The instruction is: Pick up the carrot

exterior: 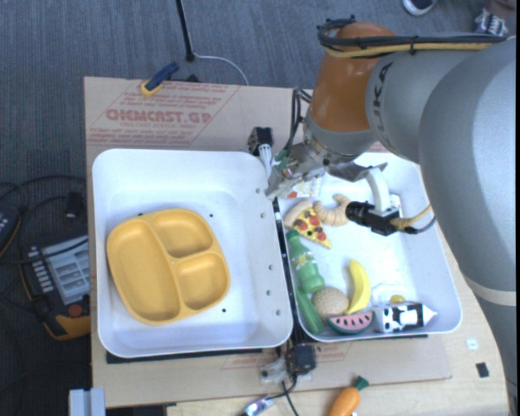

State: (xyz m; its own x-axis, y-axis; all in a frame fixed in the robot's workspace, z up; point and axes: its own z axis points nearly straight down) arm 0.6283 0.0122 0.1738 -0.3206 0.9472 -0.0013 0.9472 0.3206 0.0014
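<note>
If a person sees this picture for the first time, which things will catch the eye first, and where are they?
The big grey arm with its orange band reaches in from the right, its claw low over the far corner of the right bin, among toy foods. The yellow divided tray glows in the left bin. The carrot lies outside both bins, at the bench's near edge.

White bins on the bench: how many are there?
2. The left shallow white plastic bin holds a yellow divided plastic tray. The right shallow white plastic bin holds toy food, and the arm partly covers it.
</note>
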